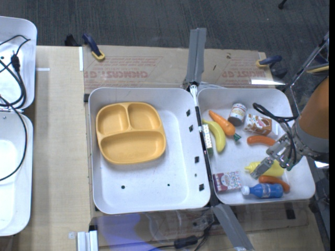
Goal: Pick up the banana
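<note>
The curved yellow plastic banana [218, 135] lies in the right-hand shallow white bin [301, 120], close to that bin's left wall and beside a small white ridged strip [206, 135]. A toy orange carrot with a green tip [223, 123] rests against the banana's upper end. Well apart from the banana, low on the bin's right side, the grey two-finger gripper [266, 167] hangs over a yellow object [272, 167]; its fingers seem slightly parted with nothing clearly between them, though the view there is cluttered. Just below it lie an orange sausage-shaped toy [274, 181] and a small blue bottle with a white cap [263, 191]. A yellow three-compartment plastic plate [130, 133] sits in the left-hand white bin [152, 192].
</note>
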